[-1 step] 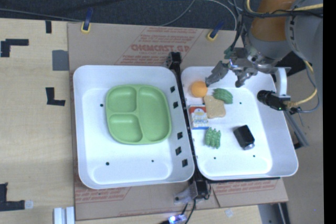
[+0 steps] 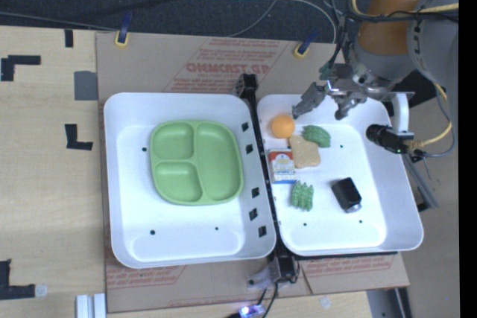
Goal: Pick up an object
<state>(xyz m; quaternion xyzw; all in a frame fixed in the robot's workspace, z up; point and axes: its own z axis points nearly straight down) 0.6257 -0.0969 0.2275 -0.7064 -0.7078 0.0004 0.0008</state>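
Note:
My gripper [image 2: 326, 107] hovers over the back edge of the right bin [image 2: 380, 223], its two fingers spread open with nothing between them. Just below and left of it lies an orange ball [image 2: 282, 125]. A green leafy piece [image 2: 317, 135] sits right under the gripper, with a tan bread-like piece [image 2: 305, 153] beside it. A small red, white and blue carton [image 2: 282, 165] lies near the bin's left wall. Closer to the front are a green toy [image 2: 302, 194] and a black block [image 2: 346, 194].
The left bin [image 2: 134, 234] holds a green divided plate [image 2: 197, 161]. A black divider with clips [image 2: 257, 160] runs between the bins. The right bin's front and right parts are bare white floor. Cables trail across the dark backdrop behind.

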